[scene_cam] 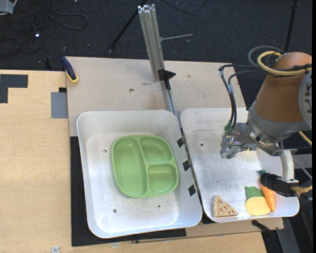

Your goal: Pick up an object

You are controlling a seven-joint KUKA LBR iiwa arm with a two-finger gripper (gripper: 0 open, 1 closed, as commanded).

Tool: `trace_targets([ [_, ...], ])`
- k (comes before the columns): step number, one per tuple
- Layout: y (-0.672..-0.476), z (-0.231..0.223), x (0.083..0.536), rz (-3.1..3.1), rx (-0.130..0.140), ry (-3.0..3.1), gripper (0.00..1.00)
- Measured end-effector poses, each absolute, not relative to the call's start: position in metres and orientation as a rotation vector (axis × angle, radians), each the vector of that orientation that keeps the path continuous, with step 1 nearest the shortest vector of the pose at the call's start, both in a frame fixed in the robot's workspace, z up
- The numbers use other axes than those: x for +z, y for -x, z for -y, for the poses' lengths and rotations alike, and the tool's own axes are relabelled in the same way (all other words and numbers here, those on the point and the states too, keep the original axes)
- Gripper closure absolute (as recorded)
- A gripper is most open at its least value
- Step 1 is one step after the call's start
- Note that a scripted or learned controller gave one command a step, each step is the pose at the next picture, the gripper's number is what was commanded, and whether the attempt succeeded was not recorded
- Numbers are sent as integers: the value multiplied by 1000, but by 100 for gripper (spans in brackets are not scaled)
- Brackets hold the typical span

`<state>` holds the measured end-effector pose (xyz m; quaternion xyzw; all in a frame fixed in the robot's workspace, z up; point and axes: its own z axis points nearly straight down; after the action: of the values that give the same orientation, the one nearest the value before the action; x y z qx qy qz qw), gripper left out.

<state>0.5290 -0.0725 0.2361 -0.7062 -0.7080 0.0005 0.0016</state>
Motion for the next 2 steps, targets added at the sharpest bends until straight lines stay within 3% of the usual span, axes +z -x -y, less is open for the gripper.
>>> trace_targets([
  [2,-545,-34,235,2225,2,2215,100],
])
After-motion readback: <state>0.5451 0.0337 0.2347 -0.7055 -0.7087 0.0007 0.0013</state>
